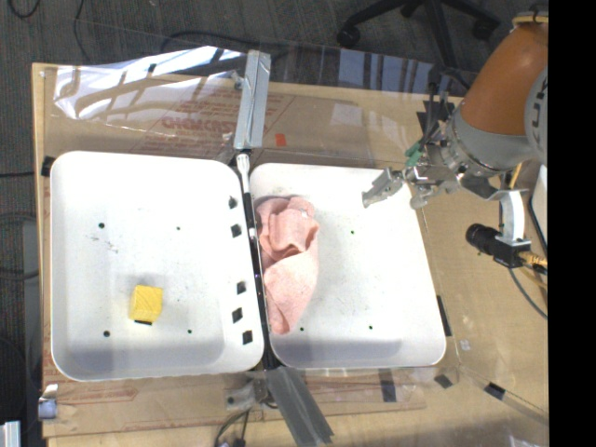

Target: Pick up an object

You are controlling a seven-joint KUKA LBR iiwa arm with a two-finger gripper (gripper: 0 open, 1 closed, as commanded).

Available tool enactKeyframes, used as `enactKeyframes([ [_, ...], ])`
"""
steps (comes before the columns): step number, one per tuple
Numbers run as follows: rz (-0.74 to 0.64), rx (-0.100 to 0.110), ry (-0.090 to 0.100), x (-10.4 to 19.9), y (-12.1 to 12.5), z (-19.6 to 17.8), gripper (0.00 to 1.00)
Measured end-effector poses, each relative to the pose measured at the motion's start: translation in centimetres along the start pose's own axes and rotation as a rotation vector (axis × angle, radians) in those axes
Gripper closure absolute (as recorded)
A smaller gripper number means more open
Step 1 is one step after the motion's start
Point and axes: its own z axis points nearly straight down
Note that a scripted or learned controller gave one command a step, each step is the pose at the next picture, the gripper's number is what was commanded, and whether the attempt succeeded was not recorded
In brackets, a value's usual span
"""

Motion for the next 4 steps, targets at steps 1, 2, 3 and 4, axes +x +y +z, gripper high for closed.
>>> enactKeyframes([
  [1, -0.075, 0.001, 0.000, 0.0, 4.4, 10.0, 0.00],
  [2, 0.067, -0.004, -0.001, 0.9, 8.4, 8.5, 0.00],
  [3, -0.090, -0.001, 0.000, 8.7, 7.1, 18.1, 0.00],
  [4, -0.095, 0.001, 0.000, 8.8, 7.1, 17.0, 1.00],
])
